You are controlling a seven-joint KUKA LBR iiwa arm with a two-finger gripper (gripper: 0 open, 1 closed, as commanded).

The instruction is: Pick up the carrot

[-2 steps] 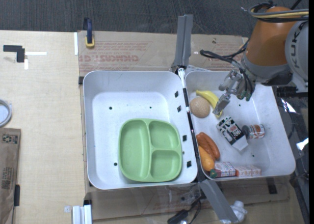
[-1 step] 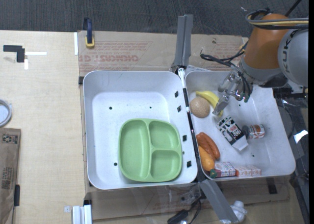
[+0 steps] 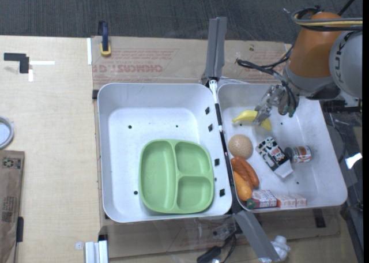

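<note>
From my feed the carrot [image 3: 244, 169] is lying in the right bin [image 3: 323, 141], tucked against its left wall near the front, with an orange-yellow fruit [image 3: 243, 187] touching it on the front side and a tan egg-shaped thing [image 3: 241, 146] just behind it. The pincer [image 3: 275, 104] is hanging over the back of that same bin, well apart from the carrot, right beside a banana [image 3: 246, 116]. Honestly I can't tell whether it's open or closed, it's too small and cluttered there. Also in that bin: a black-and-white carton [image 3: 273, 153], a small can [image 3: 300, 153] and a red box [image 3: 271, 199]. The left bin [image 3: 115, 141] has a green divided plate [image 3: 176, 176].
</note>
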